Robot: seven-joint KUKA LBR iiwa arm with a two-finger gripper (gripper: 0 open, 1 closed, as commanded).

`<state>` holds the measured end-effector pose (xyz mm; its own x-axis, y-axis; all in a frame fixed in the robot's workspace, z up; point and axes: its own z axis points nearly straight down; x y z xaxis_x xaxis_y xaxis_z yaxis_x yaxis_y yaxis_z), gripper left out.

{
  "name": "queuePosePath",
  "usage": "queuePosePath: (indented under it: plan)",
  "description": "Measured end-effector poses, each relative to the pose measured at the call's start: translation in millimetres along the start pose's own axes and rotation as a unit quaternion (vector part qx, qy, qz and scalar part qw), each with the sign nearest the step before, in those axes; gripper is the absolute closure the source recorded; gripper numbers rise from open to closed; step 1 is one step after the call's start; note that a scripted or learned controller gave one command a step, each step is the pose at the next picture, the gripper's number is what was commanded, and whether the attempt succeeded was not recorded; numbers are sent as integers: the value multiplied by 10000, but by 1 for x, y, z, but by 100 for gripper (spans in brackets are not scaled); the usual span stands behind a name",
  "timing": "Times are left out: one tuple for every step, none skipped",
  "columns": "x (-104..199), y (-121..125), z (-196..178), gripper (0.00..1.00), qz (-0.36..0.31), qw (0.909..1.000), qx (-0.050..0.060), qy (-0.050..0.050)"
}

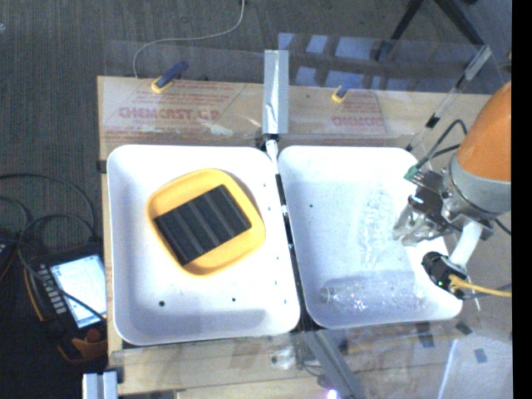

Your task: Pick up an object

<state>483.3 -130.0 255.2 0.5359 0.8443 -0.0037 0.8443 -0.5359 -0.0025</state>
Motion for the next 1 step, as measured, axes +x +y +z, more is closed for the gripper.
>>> queuePosePath:
  plan:
    - [32, 4, 124, 100, 678, 9977, 25, 12]
